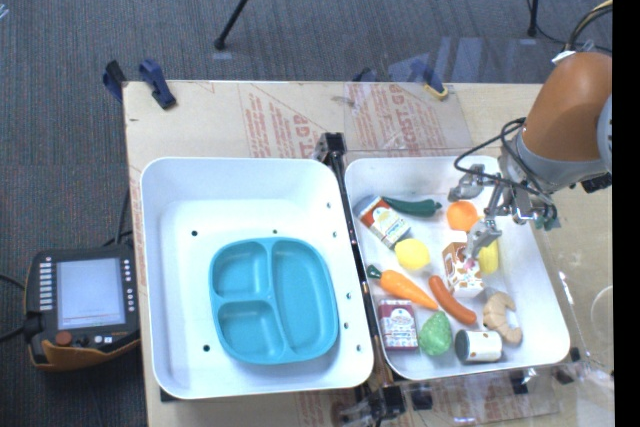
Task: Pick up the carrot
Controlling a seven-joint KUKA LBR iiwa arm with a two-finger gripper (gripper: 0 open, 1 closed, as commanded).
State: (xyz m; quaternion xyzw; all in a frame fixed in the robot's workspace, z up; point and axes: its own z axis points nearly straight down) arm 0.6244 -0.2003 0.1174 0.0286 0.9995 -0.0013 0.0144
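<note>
the carrot (407, 287) lies on a slant low in the right bin (556, 315), leafy end toward the bin's left wall, with a red sausage (453, 301) just beside its tip and a small red box (399, 325) below it. the hand (484, 237) hangs over a snack packet (461, 267) further right, nothing visibly between its fingers; open or closed i cannot tell. to do this well, it should shift left and toward the camera, turn its fingers across the carrot's width, and come down on the thick middle, clear of the sausage
</note>
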